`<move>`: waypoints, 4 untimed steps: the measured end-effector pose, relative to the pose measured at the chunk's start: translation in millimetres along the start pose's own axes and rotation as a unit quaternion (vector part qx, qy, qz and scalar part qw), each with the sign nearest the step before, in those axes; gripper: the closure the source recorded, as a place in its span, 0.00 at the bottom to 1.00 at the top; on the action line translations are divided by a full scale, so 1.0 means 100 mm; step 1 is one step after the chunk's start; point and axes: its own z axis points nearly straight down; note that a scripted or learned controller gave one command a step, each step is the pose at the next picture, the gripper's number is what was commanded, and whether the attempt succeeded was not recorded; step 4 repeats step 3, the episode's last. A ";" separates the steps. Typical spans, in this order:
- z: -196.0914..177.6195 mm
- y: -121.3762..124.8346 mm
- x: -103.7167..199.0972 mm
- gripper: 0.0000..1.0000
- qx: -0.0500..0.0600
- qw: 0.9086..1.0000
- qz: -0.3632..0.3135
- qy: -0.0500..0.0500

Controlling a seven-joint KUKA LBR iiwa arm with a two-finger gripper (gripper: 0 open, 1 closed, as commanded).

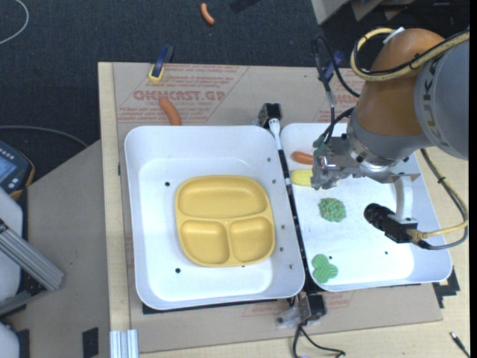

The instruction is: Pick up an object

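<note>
1. The gripper hangs low over the right bin, near that bin's left edge; whether it is spread or pressed together cannot be told from above, and nothing is seen held in it.
2. A small yellow piece lies just left of the gripper, against the bin's left wall, with an orange sausage-shaped piece a little behind it toward the back-left corner.
3. A speckled green lump sits on the bin floor just in front of the gripper, and a second green piece rests near the front-left corner.
4. The grey arm, with its orange band, reaches in over the right bin's back edge, cables looping around it.
5. A black cylindrical fitting with a yellow cable lies over the bin's right half.
6. In the left bin, a yellow three-compartment tray sits near the middle.
7. On the bench behind the left bin lie another orange sausage piece and a blue-and-yellow clamp at the back edge.
</note>
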 end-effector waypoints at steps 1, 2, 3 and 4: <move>0.00 -0.02 -0.05 1.00 0.001 1.000 0.001 0.000; -0.11 0.16 -0.06 1.00 -0.001 1.000 0.000 0.000; -0.14 0.04 -0.06 1.00 0.002 1.000 0.001 0.001; -0.14 0.04 -0.06 1.00 0.002 1.000 0.001 0.001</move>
